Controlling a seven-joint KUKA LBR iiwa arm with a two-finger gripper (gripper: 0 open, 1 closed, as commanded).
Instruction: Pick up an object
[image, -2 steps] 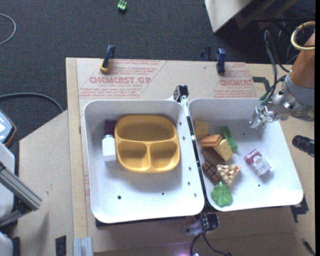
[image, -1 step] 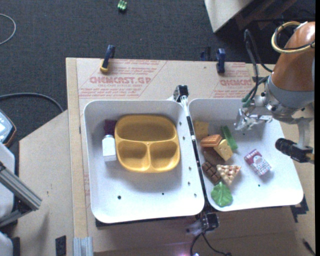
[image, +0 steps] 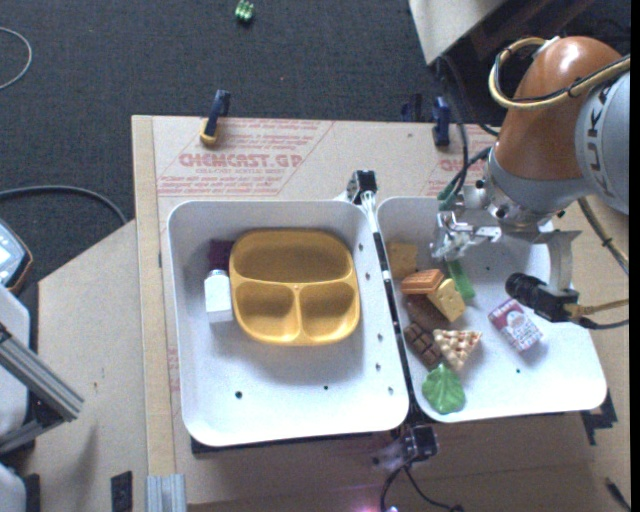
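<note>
Nearest us in the right bin (image: 590, 375), a green leaf (image: 444, 390), waffle (image: 456, 346), chocolate (image: 424, 343) and red packet (image: 516, 326) crowd together, so we risk nudging a neighbour or closing on nothing. Farther back, the gripper (image: 462, 238) hangs above the cheese (image: 447, 297); we cannot tell how its fingers stand, and the arm (image: 560, 110) hides the far corner
</note>
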